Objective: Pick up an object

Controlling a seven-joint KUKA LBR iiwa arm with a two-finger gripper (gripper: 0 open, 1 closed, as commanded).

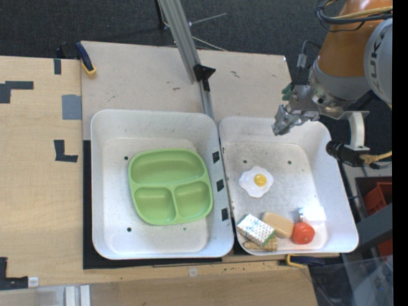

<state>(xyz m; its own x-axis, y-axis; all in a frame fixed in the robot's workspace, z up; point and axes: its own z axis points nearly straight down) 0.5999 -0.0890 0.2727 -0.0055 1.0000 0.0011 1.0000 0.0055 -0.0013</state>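
Observation:
The right bin (331, 171) holds a fried egg (256, 182) near its middle. Along its front edge lie a green and white box (255, 229), a tan block (278, 224), a red tomato (303, 233) and a small white piece (314, 213). My gripper (282, 125) hangs over the bin's back edge, well above and behind the egg, with nothing visible in it.
The left bin (102, 171) carries a green divided plate (170, 185). A grey metal pole (185, 40) slants in from the top to the seam between the bins. Blue and yellow clamps (86, 59) sit at the board's back left corner.

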